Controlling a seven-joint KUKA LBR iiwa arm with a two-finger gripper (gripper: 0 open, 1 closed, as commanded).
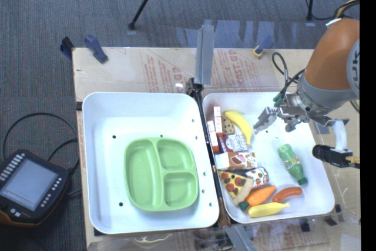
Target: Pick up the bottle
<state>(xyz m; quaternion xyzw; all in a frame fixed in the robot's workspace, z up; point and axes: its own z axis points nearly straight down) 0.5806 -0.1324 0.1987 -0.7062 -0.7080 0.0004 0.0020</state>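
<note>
The green bottle [292,164] lies on its side in the right white bin [322,185], toward that bin's right wall, its cap end pointing to the near right corner. The hand [281,117] hovers above the bin's far half, just up and left of the bottle and apart from it; it grasps nothing, and I cannot tell whether it is spread or clenched. Left of the bottle sit a banana [239,124], small food boxes [215,129], a pizza slice [234,183], a carrot [259,194], a sausage [288,193] and a yellow toy [267,208] by the near wall. The left white bin [103,120] holds a green divided plate [161,173]. Both bins rest on the worktop [135,70].
</note>
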